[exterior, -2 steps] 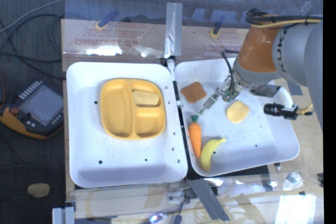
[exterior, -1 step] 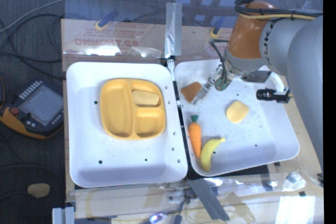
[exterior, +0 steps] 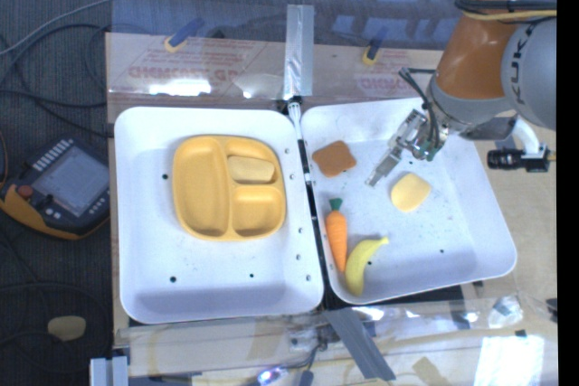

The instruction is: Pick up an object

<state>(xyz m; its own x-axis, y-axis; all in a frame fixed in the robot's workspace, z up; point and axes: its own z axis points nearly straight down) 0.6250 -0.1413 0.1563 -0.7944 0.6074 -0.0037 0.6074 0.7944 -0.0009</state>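
Hovering in the right bin (exterior: 470, 235), gripper (exterior: 384, 169), finger state untellable, just up-left of a smooth pale-yellow rounded block (exterior: 410, 193), apart from it.

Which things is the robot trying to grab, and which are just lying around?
For the job:
- claw
- yellow cheese-like piece
- brown cookie-like piece
- toy carrot
- toy banana
- right bin, which holds them

Just lying about:
- yellow divided plate in the left bin
- handheld controller on the floor
- cables
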